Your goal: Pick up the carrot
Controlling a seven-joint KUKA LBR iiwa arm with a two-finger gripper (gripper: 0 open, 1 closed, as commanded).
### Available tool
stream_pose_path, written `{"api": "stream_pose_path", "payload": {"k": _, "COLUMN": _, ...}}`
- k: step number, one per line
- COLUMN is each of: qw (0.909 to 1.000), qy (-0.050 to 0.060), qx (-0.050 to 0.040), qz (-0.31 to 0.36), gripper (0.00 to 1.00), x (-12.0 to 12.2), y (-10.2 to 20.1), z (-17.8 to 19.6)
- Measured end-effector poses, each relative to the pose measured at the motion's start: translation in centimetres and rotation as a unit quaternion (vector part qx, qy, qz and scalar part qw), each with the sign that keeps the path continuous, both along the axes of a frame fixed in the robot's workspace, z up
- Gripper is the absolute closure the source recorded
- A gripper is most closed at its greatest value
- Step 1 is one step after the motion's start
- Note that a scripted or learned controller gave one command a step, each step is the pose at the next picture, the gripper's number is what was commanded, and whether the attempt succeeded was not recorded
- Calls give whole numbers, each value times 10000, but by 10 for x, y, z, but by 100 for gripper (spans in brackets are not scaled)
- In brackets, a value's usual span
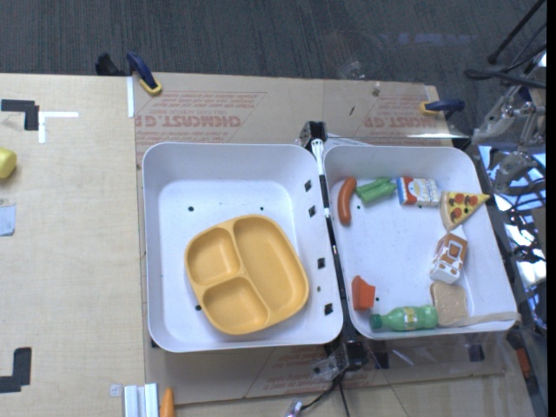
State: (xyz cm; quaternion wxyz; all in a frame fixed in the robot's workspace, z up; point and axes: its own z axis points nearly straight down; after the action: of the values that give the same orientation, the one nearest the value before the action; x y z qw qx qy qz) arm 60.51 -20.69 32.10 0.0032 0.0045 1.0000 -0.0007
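Wooden bench (pixel 69 250), cardboard sheet (pixel 217 115), dark carpet (pixel 261 16)

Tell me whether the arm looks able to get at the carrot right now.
Probably yes: the carrot lies uncovered in the right bin, with nothing on top. The bin's left wall and the green bottle sit close by, so a descent from above looks tight.

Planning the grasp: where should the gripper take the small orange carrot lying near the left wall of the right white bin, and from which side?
Take the short orange toy carrot across its middle, straight down from above. It lies flat near the right white bin's left wall, with the green plastic bottle close beside it, so sideways approaches look crowded.
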Motion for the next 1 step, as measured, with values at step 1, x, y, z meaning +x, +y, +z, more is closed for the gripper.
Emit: {"api": "stream_pose_path", "payload": {"k": 1, "qw": 9999, "qy": 19, "qx": 10, "qz": -143, "gripper": 0, "x": -62, "y": 77, "z": -50}}
